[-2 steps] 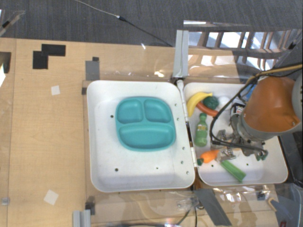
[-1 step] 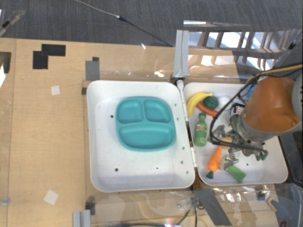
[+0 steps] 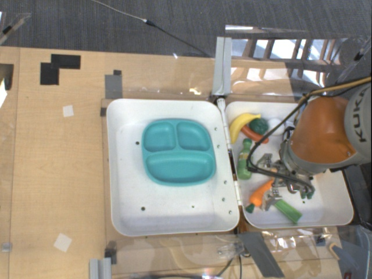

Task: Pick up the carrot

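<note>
The arm is reaching into the right bin from the right, orange band over the bin's middle. The gripper is hanging low at the bin's front-left area, its metal parts right at the carrot. The carrot is lying slantwise near the bin's left wall, orange with a green tip toward the front, just beside a green vegetable at its right. Whether the gripper is wide or narrow, cannot tell; the wrist is blocking that.

Step in hand, judging by the pose: the grasp itself, approach looking done. No lift is showing, since the carrot is sitting on the bin floor.

Next move is calling for a firm close on the carrot alone, not catching the green vegetable, then a straight lift.

A banana and a red-and-green item are lying at the bin's back. The left bin is holding a teal divided plate.
</note>
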